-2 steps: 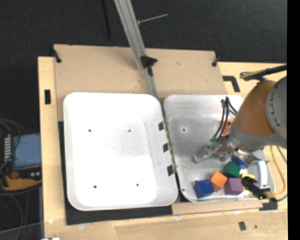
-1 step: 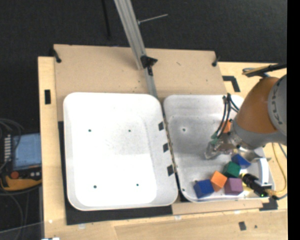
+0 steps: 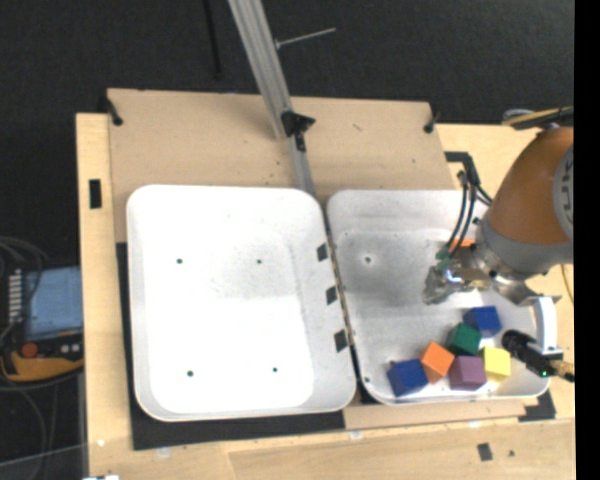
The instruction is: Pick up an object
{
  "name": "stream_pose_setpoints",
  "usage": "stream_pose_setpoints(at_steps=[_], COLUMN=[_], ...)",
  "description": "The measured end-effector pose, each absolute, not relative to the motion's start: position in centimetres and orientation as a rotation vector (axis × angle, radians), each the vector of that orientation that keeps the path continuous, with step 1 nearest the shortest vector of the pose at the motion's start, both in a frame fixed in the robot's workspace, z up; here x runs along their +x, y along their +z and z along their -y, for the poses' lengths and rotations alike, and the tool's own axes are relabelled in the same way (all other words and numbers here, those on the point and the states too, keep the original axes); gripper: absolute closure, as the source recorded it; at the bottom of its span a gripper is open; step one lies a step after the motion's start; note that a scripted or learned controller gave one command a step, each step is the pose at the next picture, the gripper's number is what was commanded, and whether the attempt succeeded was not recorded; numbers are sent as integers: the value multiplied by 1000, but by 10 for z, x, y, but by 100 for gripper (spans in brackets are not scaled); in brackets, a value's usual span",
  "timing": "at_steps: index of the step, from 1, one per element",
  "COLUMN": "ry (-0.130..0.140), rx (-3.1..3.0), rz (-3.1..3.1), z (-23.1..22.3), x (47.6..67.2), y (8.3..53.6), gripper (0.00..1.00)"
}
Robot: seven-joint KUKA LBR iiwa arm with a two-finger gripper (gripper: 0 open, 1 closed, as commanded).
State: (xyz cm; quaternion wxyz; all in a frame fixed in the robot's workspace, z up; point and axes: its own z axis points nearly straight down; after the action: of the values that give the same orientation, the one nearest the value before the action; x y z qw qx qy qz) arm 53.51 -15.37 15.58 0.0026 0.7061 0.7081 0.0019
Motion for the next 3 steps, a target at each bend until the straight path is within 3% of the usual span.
stream_pose_setpoints(at_steps=[2, 3], ry=[7, -2], rx=[2211, 2216], rz=[-2221, -2227], z=[165, 114], x=[544, 563], y=[281, 264], gripper=[100, 100])
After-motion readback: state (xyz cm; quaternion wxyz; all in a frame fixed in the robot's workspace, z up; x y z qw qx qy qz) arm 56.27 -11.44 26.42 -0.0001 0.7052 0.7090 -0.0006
